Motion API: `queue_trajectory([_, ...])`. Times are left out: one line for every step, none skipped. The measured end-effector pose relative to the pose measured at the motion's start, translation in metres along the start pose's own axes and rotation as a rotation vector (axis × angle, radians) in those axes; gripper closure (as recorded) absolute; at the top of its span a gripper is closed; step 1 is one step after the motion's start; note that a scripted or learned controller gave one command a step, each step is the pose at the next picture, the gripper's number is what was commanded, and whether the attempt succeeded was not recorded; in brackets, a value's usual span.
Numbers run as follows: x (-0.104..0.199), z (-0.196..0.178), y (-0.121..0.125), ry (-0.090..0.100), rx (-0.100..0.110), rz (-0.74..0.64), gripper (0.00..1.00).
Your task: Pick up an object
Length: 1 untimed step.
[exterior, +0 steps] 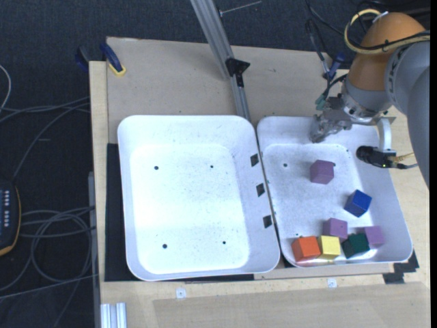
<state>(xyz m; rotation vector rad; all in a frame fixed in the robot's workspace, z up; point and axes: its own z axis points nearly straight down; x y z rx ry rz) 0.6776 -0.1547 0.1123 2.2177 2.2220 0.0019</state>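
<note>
The right bin (pixel 287 137) holds a purple cube (pixel 322 171) near its middle and a blue cube (pixel 358 202) to the lower right of it. Along the bin's front edge lie an orange block (pixel 306 247), a yellow block (pixel 330 245), a dark green block (pixel 355 244) and two small purple blocks (pixel 336 227) (pixel 373 235). My gripper (pixel 322 132) hangs over the bin's back edge, above and behind the purple cube, with nothing visibly between its fingers. The grey arm with its orange band (pixel 382 46) comes in from the upper right.
The left bin (pixel 130 135) sits beside the right one, joined by black clips (pixel 259 188). A slanted metal pole (pixel 217 33) rises behind the bins. A black fitting (pixel 375 156) juts out near the right bin's back right corner. Cables lie off the bench to the left.
</note>
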Motion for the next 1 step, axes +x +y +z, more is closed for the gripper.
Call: queue_trajectory([0.0017,-0.0648,-0.0022,-0.001,-0.006,0.001,1.0])
